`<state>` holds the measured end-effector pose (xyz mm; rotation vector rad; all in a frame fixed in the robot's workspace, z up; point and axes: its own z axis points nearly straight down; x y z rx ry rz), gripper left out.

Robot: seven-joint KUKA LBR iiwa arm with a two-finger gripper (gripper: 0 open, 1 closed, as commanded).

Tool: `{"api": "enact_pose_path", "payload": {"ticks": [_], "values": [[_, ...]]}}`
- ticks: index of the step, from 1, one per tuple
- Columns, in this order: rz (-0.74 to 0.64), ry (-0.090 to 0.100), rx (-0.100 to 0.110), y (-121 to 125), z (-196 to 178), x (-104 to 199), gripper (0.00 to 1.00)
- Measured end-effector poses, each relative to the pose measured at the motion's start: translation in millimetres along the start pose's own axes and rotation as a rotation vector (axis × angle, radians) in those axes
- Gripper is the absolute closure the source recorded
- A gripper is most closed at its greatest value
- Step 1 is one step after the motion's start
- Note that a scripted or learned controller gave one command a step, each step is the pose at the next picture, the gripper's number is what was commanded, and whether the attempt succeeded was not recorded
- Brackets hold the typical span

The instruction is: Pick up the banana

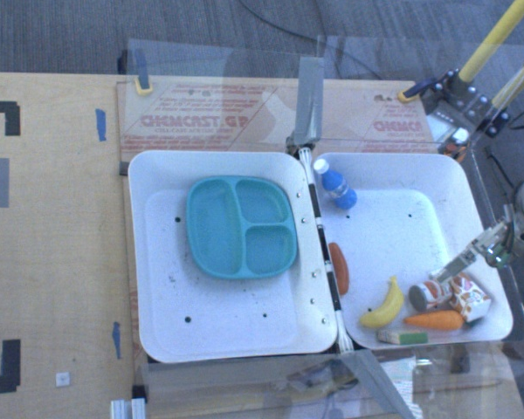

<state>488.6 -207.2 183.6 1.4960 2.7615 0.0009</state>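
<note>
Bananas are few here: one small yellow curved banana [382, 305] lies in the right shallow white bin [402, 190], near the front edge of it, with its upper tip pointing away from the camera. Just to the right of the banana there is a small can with a red and white label [424, 294], lying on its side. In front of the can lies an orange carrot [434, 319], and under the carrot a flat pale piece with a green end [402, 337] is seen. A crumpled white and orange packet [470, 298] is just beside the can and the carrot, on their right.

The two-finger gripper [445, 273] comes in from the right side, low over this group of things, and its tip is close to the can. The banana is apart from the gripper, and nothing is visibly held in it.

Near the wall between the bins lies a reddish-brown sausage [339, 269]. At the far left corner of the same bin a small bottle with blue body and white cap [334, 187] lies.

The left shallow white bin [157, 260] bears a teal plastic plate with three compartments [242, 226], flat on the bottom. Both bins rest on a light wooden bench [52, 234].
</note>
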Motion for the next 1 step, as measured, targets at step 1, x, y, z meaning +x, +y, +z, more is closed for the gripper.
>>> {"api": "enact_pose_path", "payload": {"ticks": [1], "values": [[-0.040,0.002,0.001,22.1,43.0,46.2,0.00]]}}
